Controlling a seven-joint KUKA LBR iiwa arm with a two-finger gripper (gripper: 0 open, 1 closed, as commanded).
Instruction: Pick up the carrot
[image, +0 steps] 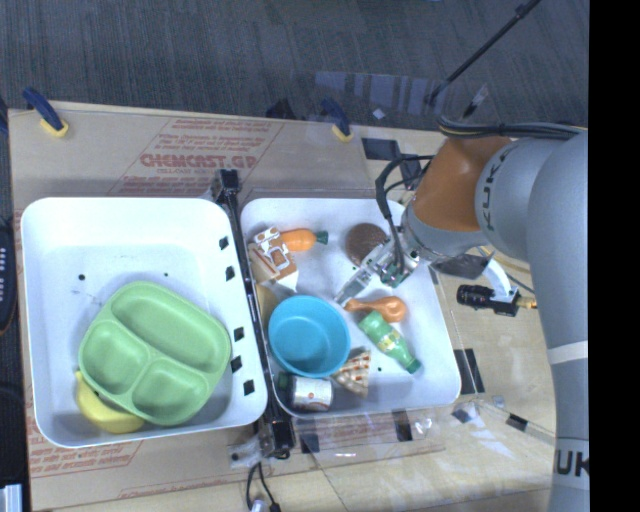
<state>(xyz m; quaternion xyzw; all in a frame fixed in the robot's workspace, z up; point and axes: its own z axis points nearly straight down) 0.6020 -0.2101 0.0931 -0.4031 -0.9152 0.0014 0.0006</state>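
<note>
Hovering with spread jaws, two-finger metal gripper (368, 272) low in right white bin (432, 345), well apart from small orange green-tipped carrot (298, 239), presumably mid-approach.

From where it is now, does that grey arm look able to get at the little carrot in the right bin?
Probably yes. The carrot lies uncovered near the right bin's far edge, beside a small box, with nothing stacked on it. The gripper hangs in the same bin, with bare floor between them.
</note>
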